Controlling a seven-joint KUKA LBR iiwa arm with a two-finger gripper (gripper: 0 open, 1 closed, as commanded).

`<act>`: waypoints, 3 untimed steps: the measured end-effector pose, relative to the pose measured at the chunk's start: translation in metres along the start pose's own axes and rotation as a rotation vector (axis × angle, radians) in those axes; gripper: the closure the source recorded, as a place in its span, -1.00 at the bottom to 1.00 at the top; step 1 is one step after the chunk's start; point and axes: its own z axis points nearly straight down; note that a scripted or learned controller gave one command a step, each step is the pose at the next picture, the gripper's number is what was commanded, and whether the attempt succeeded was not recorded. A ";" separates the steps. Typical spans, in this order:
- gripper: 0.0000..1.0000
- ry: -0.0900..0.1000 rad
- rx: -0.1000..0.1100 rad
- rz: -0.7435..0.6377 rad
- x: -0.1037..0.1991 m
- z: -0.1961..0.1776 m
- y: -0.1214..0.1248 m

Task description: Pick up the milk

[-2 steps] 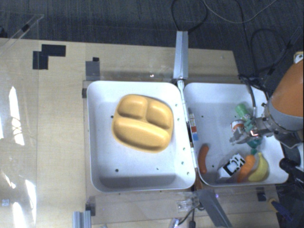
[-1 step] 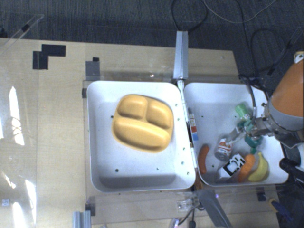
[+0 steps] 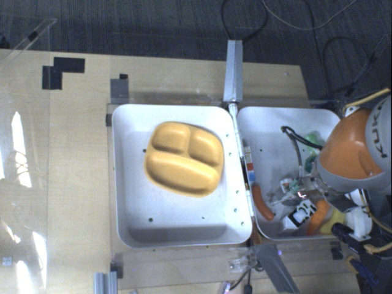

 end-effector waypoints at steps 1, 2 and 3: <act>1.00 -0.002 -0.007 -0.002 0.001 -0.012 0.004; 1.00 0.002 0.006 -0.130 -0.028 -0.134 -0.006; 1.00 0.004 0.008 0.026 0.059 -0.157 0.061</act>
